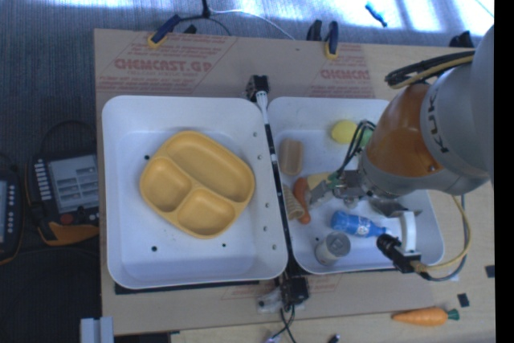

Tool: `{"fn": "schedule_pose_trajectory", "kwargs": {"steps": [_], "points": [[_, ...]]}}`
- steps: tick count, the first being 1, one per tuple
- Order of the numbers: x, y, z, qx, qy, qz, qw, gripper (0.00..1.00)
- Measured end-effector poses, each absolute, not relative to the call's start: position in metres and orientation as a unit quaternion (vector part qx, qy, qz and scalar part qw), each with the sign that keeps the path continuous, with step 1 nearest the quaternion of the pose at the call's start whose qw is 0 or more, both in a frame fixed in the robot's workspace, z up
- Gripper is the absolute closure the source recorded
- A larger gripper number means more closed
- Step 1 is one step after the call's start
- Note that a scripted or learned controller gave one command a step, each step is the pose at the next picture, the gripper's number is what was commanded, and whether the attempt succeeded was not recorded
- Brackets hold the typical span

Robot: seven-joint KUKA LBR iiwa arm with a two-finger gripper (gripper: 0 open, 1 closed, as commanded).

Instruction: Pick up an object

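My gripper [331,189] hangs low over the middle of the right bin [430,249], under the arm's orange band. Just left of it lies an orange-red sausage-shaped piece [300,200], with a pale yellow item [317,179] right beside the gripper. A blue bottle [358,224] lies on its side just below it. A grey can [331,247] stands near the bin's front wall. A tan bread-like piece [290,156] rests by the dividing wall. A yellow lemon [344,130] sits at the back. Nothing shows clearly between the gripper's tips.
The left bin [128,253] holds a yellow divided plate [197,183]. A toy carrot [420,317] lies on the bench in front of the right bin. Clamps [330,40] hold the board's back edge, and cables trail at the arm's right side.
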State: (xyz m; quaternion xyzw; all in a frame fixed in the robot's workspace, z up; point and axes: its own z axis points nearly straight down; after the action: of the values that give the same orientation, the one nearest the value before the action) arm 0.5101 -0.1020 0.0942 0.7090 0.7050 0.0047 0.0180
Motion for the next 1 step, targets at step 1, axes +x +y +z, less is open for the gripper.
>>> {"fn": "schedule_pose_trajectory", "kwargs": {"steps": [1], "points": [[0.483,-0.0957,0.1037,0.707,0.707,-0.0009,-0.001,0.0]]}}
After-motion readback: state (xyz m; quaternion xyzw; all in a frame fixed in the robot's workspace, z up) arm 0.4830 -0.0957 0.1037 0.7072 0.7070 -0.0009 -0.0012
